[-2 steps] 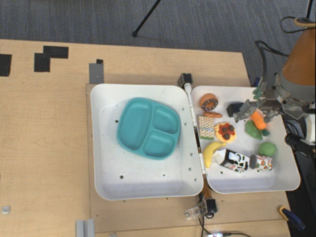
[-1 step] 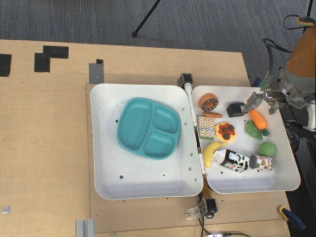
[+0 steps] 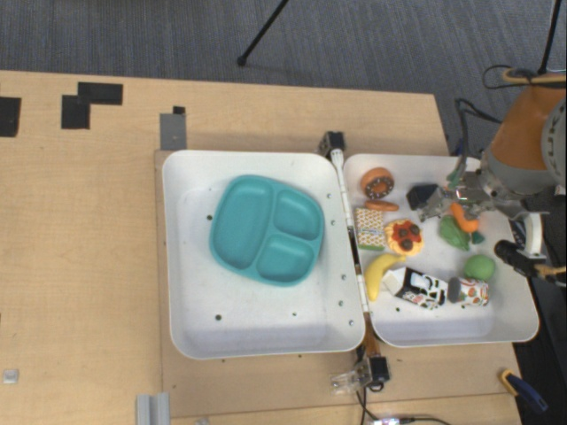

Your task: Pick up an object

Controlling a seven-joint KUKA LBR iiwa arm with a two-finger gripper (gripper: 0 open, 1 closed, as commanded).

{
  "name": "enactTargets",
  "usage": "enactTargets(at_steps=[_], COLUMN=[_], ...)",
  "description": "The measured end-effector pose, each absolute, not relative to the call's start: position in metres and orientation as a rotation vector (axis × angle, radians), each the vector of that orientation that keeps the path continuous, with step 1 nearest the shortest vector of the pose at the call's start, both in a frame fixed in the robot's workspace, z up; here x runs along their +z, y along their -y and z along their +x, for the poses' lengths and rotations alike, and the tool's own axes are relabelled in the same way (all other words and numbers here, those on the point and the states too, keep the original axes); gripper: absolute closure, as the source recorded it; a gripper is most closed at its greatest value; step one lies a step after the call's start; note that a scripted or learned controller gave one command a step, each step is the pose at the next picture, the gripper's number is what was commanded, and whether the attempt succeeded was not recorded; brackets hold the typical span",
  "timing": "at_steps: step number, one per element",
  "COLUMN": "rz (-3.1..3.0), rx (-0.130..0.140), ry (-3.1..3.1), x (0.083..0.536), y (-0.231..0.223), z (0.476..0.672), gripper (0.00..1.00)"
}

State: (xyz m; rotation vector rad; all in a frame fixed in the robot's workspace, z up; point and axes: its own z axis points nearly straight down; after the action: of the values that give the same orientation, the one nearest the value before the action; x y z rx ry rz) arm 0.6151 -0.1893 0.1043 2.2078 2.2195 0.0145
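Observation:
My gripper [image 3: 462, 202] hangs over the upper right part of the right bin [image 3: 443, 330], reaching in from the right. Directly beneath it lies an orange carrot toy with a green top [image 3: 457, 229], partly hidden by the gripper. A dark grey object [image 3: 423, 193] sits just left of the gripper. A green ball [image 3: 479, 266] lies below it, towards the bin's front.
The right bin also holds a donut [image 3: 377, 183], a waffle [image 3: 370, 227], a red-orange toy [image 3: 406, 235], a banana [image 3: 381, 273], a black-and-white piece [image 3: 423, 289] and a small cup [image 3: 474, 292]. The left bin [image 3: 195, 326] holds a teal divided plate [image 3: 266, 228].

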Motion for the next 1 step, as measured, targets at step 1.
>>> enactTargets(at_steps=[1], rz=[2.206], rx=[0.015], ry=[-2.218], x=[0.1151], y=[0.1891], z=[0.6159], gripper=[1.0])
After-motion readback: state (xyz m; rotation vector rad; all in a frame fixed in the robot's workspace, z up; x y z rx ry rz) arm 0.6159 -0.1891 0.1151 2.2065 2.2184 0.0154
